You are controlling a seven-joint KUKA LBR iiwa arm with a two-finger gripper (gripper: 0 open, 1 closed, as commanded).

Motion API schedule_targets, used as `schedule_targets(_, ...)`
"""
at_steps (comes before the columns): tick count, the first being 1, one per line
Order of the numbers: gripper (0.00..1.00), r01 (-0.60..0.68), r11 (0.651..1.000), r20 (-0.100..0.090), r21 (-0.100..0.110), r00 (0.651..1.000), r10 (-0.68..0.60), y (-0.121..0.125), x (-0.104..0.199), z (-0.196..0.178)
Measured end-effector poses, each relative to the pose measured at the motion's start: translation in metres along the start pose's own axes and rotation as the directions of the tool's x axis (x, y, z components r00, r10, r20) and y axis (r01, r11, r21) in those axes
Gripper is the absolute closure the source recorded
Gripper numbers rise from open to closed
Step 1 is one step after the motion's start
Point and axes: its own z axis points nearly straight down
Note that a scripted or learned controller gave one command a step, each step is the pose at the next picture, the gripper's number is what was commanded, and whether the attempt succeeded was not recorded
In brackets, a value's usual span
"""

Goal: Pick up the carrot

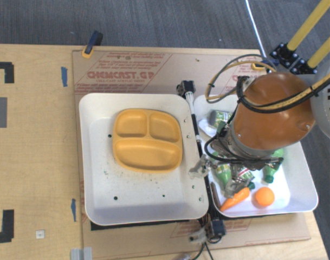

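While the arm hangs over the right bin, the scene reads as follows.
Arm (270,112): reaches in from the right; its orange band covers much of the right bin.
Gripper (238,173): low over the right bin, under the orange band, among the green items; whether it is spread or pressed together cannot be told.
Carrot (235,197): lies in the right bin near its front-left corner, tilted, tip toward the front left, just in front of the gripper; no contact can be made out.
Ball (264,197): orange, just right of the carrot.
Green items (223,172): clustered under and beside the wrist.
Left bin (94,161): holds a yellow tray (148,140) with three compartments.
Right bin (303,191): touching the left bin's side.
Counter (34,145): carries both bins.
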Motion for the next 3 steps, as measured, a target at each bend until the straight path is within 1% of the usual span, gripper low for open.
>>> schedule_targets(1,1.00,-0.003,1.000,0.005,0.002,1.000,0.003,-0.001,-0.002,-0.010)
schedule_targets(2,1.00,-0.369,0.929,0.005,0.003,0.929,0.369,0.006,-0.004,-0.067)
schedule_targets(3,1.00,-0.379,0.925,0.000,0.000,0.925,0.379,-0.002,-0.004,0.000)
